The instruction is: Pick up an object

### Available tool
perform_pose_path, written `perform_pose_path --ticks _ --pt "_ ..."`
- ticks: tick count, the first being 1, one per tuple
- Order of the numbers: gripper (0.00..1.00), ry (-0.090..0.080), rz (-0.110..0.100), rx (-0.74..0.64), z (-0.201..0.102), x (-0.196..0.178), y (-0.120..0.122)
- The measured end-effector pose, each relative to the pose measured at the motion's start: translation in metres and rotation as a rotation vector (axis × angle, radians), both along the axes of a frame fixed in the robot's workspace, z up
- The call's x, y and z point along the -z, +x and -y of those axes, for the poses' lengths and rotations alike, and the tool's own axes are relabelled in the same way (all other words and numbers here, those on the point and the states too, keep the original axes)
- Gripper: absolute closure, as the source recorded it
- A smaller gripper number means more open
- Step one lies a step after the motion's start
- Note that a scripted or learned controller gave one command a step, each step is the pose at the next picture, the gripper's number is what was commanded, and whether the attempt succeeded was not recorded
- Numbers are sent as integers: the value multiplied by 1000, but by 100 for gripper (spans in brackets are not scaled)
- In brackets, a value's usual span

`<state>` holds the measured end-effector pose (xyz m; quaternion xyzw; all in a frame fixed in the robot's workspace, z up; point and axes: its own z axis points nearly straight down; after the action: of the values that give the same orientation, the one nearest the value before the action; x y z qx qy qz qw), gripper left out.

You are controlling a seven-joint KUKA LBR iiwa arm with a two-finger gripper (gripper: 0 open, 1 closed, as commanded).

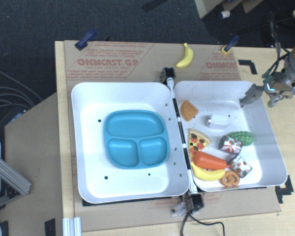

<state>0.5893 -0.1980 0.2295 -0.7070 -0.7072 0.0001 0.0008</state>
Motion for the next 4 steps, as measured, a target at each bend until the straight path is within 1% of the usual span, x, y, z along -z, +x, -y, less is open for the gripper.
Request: perform_pose_path --ticks 1,2,3,4 --pt "0 -1 1 -1 -8 145 49" --pt "100 -2 3 -2 -8 134 49" --pt "100 -1 4 -1 -47 37 74" --pt "100 -1 4 -1 -81 -14 78"
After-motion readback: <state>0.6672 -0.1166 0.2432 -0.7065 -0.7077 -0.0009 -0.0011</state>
